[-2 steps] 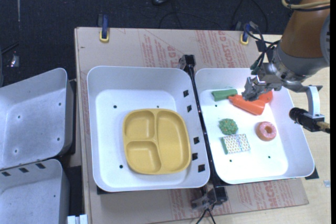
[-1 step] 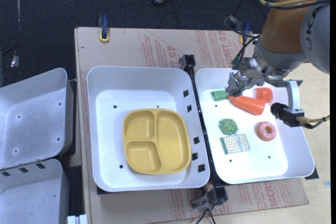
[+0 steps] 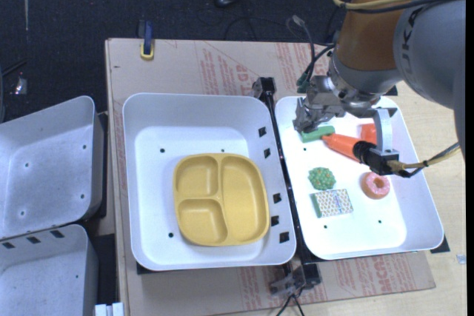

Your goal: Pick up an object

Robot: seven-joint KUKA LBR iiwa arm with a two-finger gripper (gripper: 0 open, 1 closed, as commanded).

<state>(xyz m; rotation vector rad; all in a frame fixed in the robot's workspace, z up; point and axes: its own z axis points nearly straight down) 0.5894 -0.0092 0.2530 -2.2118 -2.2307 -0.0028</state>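
Observation:
My gripper (image 3: pixel 309 119) hangs low over the far left corner of the right bin (image 3: pixel 415 233). Right beneath its tip lies a small green piece (image 3: pixel 319 134), partly hidden by the gripper. An orange carrot (image 3: pixel 341 145) lies just to the right of that piece, with a small red-orange item (image 3: pixel 368 132) beyond it. Nearer the camera sit a round green knobbly thing (image 3: pixel 321 177), a pink doughnut (image 3: pixel 376 186) and a patterned flat pad (image 3: pixel 332 202).
In the left bin (image 3: pixel 148 129) lies a yellow divided plate (image 3: pixel 221 198). A black divider runs between the two bins. A white bracket and a black cable end (image 3: pixel 374 153) hang off the arm above the carrot. Two white bin lids (image 3: pixel 44 159) rest at far left.

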